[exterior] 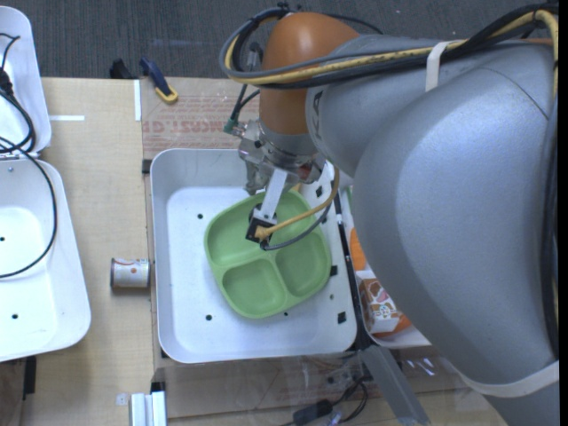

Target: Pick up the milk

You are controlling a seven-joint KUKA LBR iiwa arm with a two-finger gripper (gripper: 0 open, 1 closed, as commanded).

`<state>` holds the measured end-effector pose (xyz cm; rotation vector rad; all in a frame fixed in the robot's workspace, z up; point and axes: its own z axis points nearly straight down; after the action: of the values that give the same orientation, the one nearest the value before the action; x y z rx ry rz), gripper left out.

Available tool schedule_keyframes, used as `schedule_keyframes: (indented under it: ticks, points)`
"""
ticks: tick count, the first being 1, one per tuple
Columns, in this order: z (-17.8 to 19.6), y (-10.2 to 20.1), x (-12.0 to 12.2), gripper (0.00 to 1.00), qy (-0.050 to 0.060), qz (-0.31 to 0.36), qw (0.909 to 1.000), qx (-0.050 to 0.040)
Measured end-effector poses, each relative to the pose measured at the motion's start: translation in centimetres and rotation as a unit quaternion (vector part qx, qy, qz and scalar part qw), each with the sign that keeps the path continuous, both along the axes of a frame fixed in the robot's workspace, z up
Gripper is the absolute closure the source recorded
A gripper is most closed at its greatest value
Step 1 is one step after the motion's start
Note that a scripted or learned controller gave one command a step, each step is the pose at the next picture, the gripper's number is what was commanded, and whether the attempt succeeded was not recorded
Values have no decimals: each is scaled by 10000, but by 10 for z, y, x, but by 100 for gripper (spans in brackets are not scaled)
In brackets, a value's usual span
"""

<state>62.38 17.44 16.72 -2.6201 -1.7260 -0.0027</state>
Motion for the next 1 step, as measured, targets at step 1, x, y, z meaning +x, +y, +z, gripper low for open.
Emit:
schedule_keyframes:
  ticks: [1]
  points:
    - [30,54,-72,100,17,114,9999,-31]
